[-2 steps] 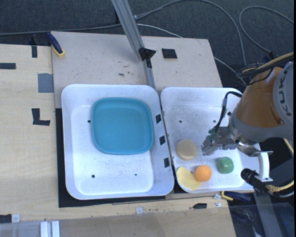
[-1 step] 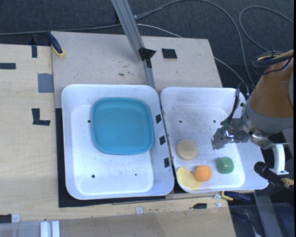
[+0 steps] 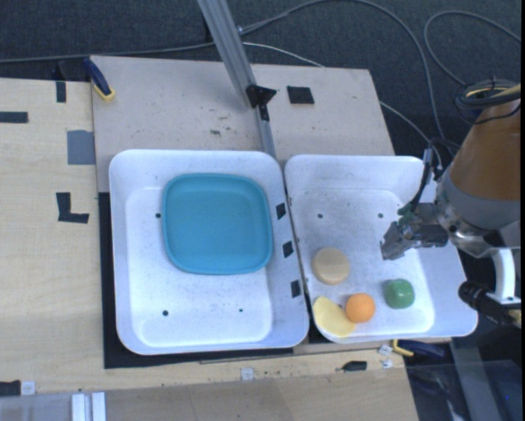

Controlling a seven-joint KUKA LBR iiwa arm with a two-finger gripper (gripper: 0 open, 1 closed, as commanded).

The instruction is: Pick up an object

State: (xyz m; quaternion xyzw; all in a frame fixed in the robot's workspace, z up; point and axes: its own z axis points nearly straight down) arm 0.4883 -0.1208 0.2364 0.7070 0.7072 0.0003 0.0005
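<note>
The right bin (image 3: 350, 182) holds a tan round object (image 3: 330, 265), a green ball-like object (image 3: 400, 293), an orange ball (image 3: 360, 308) and a yellow banana-shaped piece (image 3: 332, 318), all in its near half. My gripper (image 3: 395, 245) hangs over the bin's right side, just above and a little left of the green object and right of the tan one. Nothing shows between its fingers. The grey and orange arm (image 3: 490, 165) rises behind it at the right edge.
The left bin (image 3: 131, 235) carries a blue square plate (image 3: 216, 223). A metal pole (image 3: 236, 51) slants down to the gap between the bins. Cables (image 3: 402, 33) lie on the dark floor behind the bench.
</note>
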